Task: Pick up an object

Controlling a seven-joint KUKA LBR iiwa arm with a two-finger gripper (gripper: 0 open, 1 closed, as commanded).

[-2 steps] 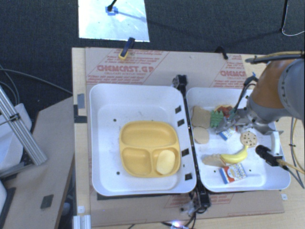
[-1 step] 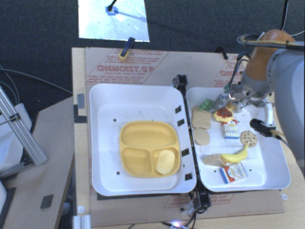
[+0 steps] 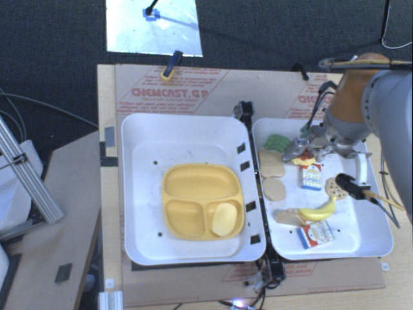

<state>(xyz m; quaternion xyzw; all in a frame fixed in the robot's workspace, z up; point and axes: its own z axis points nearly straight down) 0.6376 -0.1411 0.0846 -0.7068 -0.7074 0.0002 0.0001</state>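
Camera view: end effector (image 3: 303,148) low, touching red-yellow item (image 3: 303,159).

Overhead slanted view of both bins (image 3: 132,192)

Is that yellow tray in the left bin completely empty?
Not empty: the yellow tray holds one pale yellow piece in its lower right compartment.

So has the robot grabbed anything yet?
Nothing looks lifted yet. The gripper is low in the right bin, near the green item. I can't tell if it grips anything. The banana and small cartons lie in the bin. Grabbing and lifting remain.
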